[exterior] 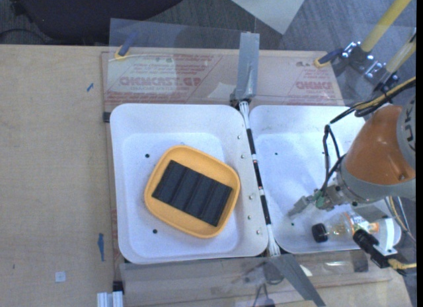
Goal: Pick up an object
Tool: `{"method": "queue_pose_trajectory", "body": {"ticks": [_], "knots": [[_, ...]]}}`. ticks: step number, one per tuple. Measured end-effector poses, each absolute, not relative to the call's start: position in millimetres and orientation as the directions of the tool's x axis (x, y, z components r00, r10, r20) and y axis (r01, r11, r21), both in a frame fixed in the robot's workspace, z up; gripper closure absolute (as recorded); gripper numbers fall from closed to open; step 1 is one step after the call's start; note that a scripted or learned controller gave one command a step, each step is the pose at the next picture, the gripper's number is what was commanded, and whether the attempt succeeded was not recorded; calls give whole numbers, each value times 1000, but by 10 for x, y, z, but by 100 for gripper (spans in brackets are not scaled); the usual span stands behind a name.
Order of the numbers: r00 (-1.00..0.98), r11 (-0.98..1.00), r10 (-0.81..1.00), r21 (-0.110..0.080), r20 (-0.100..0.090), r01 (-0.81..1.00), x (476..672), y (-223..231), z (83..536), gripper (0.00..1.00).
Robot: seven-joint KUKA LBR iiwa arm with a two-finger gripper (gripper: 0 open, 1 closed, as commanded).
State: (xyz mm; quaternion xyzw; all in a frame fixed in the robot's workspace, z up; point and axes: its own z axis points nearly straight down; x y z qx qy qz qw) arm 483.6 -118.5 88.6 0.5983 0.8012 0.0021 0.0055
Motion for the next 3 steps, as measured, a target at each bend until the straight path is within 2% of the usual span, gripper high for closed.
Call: {"method": "queue_pose_trajectory", "body": {"ticks": [1, 2, 3], "knots": [[-103, 103, 995, -2, -1, 995, 4800, -1974, 1655, 0], [-215, 215, 977, 5, -1, 977, 4822, -1987, 877, 0], [-399, 399, 917, 9, -9, 917, 4838, -1402, 886, 0]]}}
